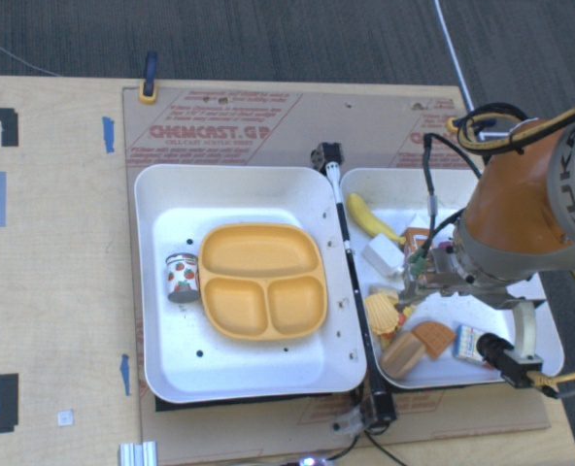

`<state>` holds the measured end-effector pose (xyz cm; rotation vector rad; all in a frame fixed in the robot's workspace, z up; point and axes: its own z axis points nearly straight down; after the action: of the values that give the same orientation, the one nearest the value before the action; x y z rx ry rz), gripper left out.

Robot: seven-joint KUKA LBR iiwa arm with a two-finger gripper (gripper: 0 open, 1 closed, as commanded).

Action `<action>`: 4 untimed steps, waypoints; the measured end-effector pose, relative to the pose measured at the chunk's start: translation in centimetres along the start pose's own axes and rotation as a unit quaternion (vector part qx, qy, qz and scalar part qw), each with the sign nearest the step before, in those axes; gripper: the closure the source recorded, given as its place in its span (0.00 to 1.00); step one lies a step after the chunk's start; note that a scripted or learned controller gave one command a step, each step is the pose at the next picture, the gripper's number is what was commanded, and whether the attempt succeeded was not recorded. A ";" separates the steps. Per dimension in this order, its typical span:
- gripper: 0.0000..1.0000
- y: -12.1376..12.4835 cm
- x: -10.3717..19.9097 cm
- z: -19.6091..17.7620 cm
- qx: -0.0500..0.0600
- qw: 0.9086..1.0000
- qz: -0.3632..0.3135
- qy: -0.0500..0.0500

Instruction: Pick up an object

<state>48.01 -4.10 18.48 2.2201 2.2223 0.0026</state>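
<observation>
Bench [54, 289] of pale wood, with a cardboard sheet [219, 124] printed in red under two shallow white bins set side by side.

Left bin [156, 202]: a yellow-orange divided plate [263, 282] with three compartments lies flat near the middle. Just beside its left edge, touching or nearly so, a small can [182, 279] with a spotted white label lies on its side.

Right bin [357, 187]: a cluster of small items. A yellow banana [367, 218] lies at a slant in the far left part. Just below it, a small white block [383, 257]. Further toward the near edge, a yellow waffle-like piece [381, 312], a tan cylinder [400, 355] lying tilted, and an orange-brown slice [433, 338], all crowded together, touching or nearly so. A small blue-and-white packet [467, 343] sits just right of the slice.

The arm [516, 212] enters from the right, its orange band large over the right bin, and covers much of that bin's far right part. The gripper [411, 284] is down among the items, its tip between the white block and the waffle-like piece, near both. The wrist and cabling hide the tip; cannot tell whether it is spread or pressed together, or whether anything sits in it.

A black clamp [326, 153] sits at the far end of the seam between the bins, another black fitting [380, 411] at the near end. A blue-and-yellow clamp [150, 76] grips the cardboard's far left corner.
</observation>
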 end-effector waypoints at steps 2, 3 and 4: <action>0.00 0.2 -4.7 7.9 -0.004 1.000 0.001 -0.001; 0.00 0.4 -4.9 8.3 -0.005 1.000 0.000 0.001; 1.00 0.5 -4.5 7.2 -0.006 1.000 -0.002 0.004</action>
<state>48.56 -8.63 11.25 2.2138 2.2255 0.0244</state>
